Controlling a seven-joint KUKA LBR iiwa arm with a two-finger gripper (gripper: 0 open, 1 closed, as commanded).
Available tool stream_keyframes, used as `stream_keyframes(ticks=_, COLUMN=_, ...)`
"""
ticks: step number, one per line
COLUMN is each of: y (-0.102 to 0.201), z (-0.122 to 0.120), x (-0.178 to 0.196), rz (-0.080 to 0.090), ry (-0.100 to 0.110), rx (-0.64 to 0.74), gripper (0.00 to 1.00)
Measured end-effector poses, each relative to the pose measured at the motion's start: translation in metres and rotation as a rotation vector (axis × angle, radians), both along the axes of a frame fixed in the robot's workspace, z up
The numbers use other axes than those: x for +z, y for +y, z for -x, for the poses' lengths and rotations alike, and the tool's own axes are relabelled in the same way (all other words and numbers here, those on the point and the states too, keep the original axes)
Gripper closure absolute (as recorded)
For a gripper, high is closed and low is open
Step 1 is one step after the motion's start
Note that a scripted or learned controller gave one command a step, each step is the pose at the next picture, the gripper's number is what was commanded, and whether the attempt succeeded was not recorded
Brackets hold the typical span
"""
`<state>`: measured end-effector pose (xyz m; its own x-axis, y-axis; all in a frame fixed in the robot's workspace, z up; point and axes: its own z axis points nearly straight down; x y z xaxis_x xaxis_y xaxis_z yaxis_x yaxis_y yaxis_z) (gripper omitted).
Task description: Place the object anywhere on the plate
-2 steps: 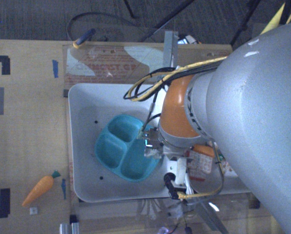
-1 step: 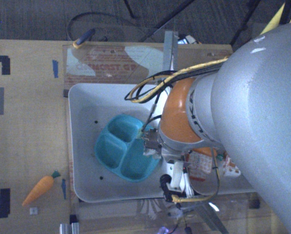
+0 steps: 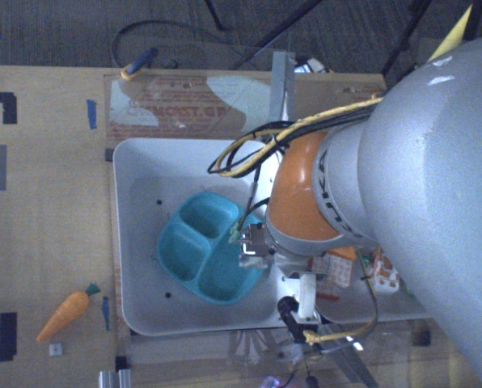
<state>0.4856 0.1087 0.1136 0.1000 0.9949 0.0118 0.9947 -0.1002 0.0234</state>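
plate [image 3: 199, 249]: teal, divided, seen lying in white bin [image 3: 140, 184] | carrot [image 3: 64, 314]: seen on surface [image 3: 39, 217], left of bin, apart from plate | gripper [image 3: 253, 245]: seen at plate's right rim, grip state cannot be told

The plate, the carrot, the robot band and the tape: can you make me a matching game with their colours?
Things:
1. plate
2. toy carrot
3. band on the arm
4. tape strip on the bench

Colours:
A. blue
B. orange with a green top
C. teal
D. plain orange

Right pairs: 1-C, 2-B, 3-D, 4-A
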Motion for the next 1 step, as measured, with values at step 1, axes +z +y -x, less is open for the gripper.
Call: stream_keyframes(ticks=1, y=-0.0245, z=-0.0241, x=0.0706, rz=0.010, ry=0.026, rx=0.018, gripper=1.00)
